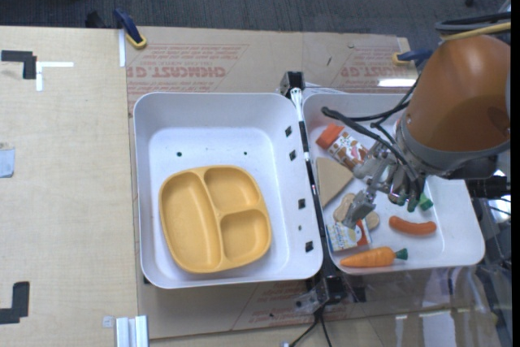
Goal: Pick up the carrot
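The carrot (370, 258) lies on its side at the near edge of the right bin (459, 248), orange body pointing left and green top to the right, close against the bin's front wall. The gripper (375, 189) hangs above the middle of that bin, up and away from the carrot, over a clutter of small items: a red-and-white packet (341, 146) towards the back, a pale piece (355, 210) directly under the tool, and a sausage (413, 227) just right of it. Whether the gripper is apart or together I cannot tell, as cables and metal parts blur together there; nothing is visibly held. The arm (459, 106) covers much of the bin's right side. The left bin (211, 114) holds a yellow divided plate (215, 217), well apart from the work. The main risk, as I judge it, is a grab on the wrong thing: the sausage is orange too, similar in shape, and nearer to the tool than the carrot. A second risk is the wall: the carrot sits so near the front rim that a descending tool could strike the rim or pin the carrot against it, rolling it aside instead of closing round it. A grasp along its length would also likely slip.
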You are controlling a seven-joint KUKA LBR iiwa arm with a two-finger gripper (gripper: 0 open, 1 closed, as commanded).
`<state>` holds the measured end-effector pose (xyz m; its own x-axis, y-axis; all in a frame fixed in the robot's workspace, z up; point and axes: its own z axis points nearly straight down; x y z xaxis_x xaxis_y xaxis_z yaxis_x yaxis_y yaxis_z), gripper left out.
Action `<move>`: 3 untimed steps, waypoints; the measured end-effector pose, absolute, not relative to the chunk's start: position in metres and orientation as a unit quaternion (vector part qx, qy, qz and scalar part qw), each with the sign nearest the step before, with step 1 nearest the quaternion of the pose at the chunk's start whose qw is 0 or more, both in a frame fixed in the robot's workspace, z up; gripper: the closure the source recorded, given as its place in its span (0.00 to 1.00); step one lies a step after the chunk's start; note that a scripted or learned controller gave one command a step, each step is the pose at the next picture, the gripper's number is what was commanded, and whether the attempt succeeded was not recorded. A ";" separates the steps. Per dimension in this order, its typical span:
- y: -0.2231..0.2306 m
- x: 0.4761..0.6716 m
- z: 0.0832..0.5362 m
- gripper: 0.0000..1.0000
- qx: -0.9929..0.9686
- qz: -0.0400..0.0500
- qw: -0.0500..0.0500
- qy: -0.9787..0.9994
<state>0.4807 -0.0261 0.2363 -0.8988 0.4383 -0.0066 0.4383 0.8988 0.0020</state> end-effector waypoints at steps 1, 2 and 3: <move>0.021 0.479 0.191 0.00 0.229 0.000 0.001 0.973; 0.108 0.479 0.103 0.00 0.254 0.000 0.000 0.967; 0.106 0.483 0.111 1.00 0.262 0.001 0.006 0.965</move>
<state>0.4826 0.1064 0.1111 -0.8628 0.5055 -0.0099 0.5055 0.8628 0.0057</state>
